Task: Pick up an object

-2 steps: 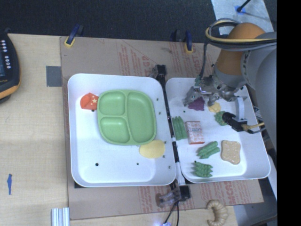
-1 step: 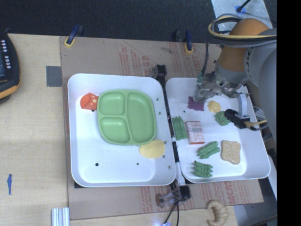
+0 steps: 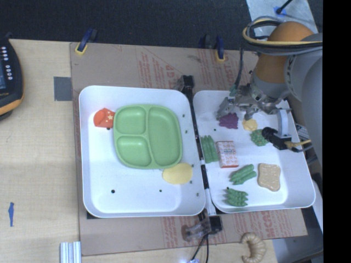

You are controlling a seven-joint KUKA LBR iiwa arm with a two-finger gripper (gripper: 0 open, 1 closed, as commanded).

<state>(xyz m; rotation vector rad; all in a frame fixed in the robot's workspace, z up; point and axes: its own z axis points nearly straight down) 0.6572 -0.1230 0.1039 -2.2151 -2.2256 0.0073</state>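
Camera view: fingers (image 3: 237, 107) partly hide the purple toy (image 3: 229, 121).

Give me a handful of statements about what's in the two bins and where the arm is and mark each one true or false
1. The green divided plate lies in the left bin. True.
2. The purple toy lies in the left bin. False: it lies in the right bin, just below the pincer.
3. A yellow piece lies at the plate's lower right edge. True.
4. The red item sits on the plate. False: it lies beside the plate's left edge.
5. The toast slice lies in the right bin. True.
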